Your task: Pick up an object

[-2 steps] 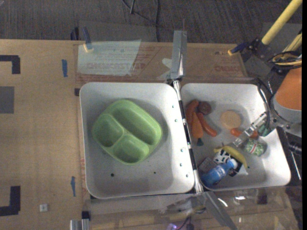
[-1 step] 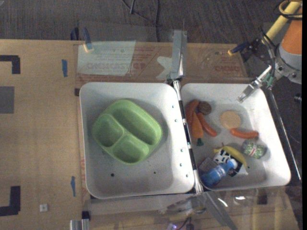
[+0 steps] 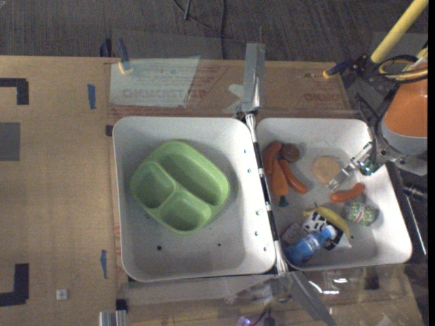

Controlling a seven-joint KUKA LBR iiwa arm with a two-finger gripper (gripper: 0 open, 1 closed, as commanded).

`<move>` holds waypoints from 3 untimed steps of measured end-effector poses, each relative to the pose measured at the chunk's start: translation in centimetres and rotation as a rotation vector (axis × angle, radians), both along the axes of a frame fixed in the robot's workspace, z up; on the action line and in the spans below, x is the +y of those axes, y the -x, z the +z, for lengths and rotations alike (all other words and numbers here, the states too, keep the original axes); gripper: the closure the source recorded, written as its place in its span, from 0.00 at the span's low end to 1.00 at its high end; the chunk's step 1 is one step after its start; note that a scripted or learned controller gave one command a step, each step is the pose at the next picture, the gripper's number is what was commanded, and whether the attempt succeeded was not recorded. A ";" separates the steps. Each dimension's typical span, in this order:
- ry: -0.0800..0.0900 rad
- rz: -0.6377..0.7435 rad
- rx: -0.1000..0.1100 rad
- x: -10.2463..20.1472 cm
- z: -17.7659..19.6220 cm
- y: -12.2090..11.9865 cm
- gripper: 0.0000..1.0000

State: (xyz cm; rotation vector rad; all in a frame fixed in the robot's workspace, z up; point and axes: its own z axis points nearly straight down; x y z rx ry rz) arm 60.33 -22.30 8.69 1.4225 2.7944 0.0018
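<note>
Here, from the one camera looking down at a slant, two shallow white bins are sitting side by side on the tabletop (image 3: 61,182). The left bin (image 3: 129,250) is holding a green divided plate (image 3: 180,185), lying tilted toward its upper middle. The right bin (image 3: 391,240) is carrying the loose objects: an orange carrot (image 3: 280,178) and two orange sausage shapes (image 3: 293,176) are lying near its left wall, with a dark brown ball (image 3: 290,153) just above them. A tan round disc (image 3: 326,169) is resting near the bin's middle, and another small orange sausage (image 3: 348,193) is lying below and right of it. Further down, a green and white can (image 3: 360,213) is lying beside a yellow banana (image 3: 334,217), which is touching a blue bottle (image 3: 309,244) and a black and white patterned item (image 3: 317,223). The arm is reaching in from the right, its orange band (image 3: 406,109) showing at the frame's edge, and the pincer (image 3: 345,172) is hanging just beside the disc's right edge; its fingers are looking slightly spread, pinching nothing.
</note>
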 end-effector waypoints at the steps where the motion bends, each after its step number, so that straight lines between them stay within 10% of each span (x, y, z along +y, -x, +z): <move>1: 0.000 0.032 -0.002 6.8 13.0 -6.6 0.00; 2: 0.002 0.100 -0.002 -0.2 27.3 -1.6 0.00; 3: -0.001 -0.148 0.002 1.0 21.4 2.3 0.00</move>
